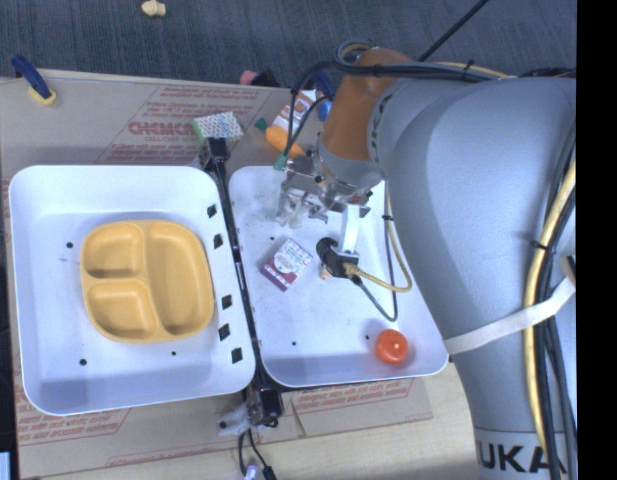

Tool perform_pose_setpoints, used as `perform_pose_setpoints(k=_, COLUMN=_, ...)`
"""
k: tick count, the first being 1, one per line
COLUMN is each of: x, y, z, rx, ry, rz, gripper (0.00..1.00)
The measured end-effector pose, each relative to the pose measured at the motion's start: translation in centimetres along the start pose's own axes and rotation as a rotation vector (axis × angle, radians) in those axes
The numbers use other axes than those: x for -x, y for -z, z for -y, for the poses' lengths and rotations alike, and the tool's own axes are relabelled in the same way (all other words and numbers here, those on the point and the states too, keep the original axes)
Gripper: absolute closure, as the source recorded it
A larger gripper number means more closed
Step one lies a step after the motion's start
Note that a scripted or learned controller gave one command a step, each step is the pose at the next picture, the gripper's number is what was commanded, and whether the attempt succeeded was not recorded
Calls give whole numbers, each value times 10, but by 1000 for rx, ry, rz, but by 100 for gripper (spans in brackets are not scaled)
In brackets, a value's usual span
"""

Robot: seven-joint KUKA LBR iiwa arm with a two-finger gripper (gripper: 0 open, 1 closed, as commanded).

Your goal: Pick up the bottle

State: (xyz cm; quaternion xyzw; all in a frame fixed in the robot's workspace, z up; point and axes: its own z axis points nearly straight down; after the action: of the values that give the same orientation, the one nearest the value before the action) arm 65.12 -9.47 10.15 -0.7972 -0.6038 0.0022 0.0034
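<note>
My end effector hangs in the right white bin; its state I cannot tell. The orange-and-white plastic bottle looks light, smooth, slippery; grip mid-body.

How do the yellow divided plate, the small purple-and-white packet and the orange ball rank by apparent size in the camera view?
1. Yellow divided plate, by far the largest.
2. Purple-and-white packet.
3. Orange ball, only slightly smaller than the packet, so those two are close.
</note>
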Motion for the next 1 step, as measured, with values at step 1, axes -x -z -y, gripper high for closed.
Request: perform_pose_setpoints(k=1, x=24, y=-11, z=42, rx=1, ry=-220, rz=1, gripper=100)
